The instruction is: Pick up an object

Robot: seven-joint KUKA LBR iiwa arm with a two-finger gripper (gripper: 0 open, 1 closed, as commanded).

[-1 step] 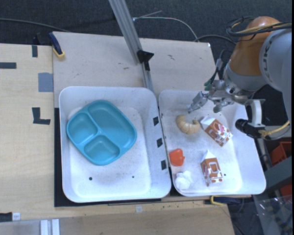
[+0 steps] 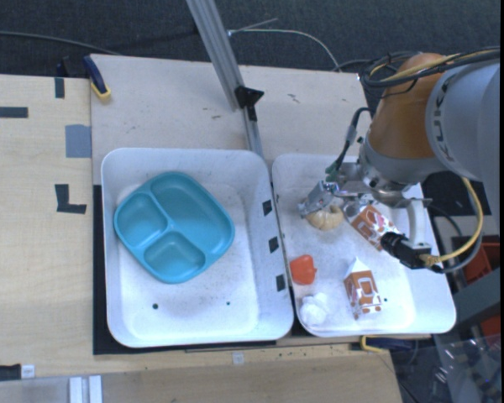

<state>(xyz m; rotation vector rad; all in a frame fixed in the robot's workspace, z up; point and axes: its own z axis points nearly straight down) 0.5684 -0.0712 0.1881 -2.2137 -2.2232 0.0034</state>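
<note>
The right bin [image 2: 420, 309] holds several small items: a tan round piece [image 2: 324, 219], an orange-red block [image 2: 302, 269], a white lump [image 2: 313, 310], a brown and white carton [image 2: 362, 289] and a red and white packet [image 2: 371, 225]. My gripper [image 2: 322, 198] hangs over the bin's upper left part, directly above the tan piece and close to it. Its fingers point left and down. Nothing is visibly held between them. The arm's grey and orange wrist [image 2: 407, 133] covers the bin's far corner.
The left bin [image 2: 126, 309] carries a blue divided plate [image 2: 174, 226] in its upper left half. A slanted metal post [image 2: 218, 44] rises behind the bins, ending between them. Cables run along the right side of the right bin.
</note>
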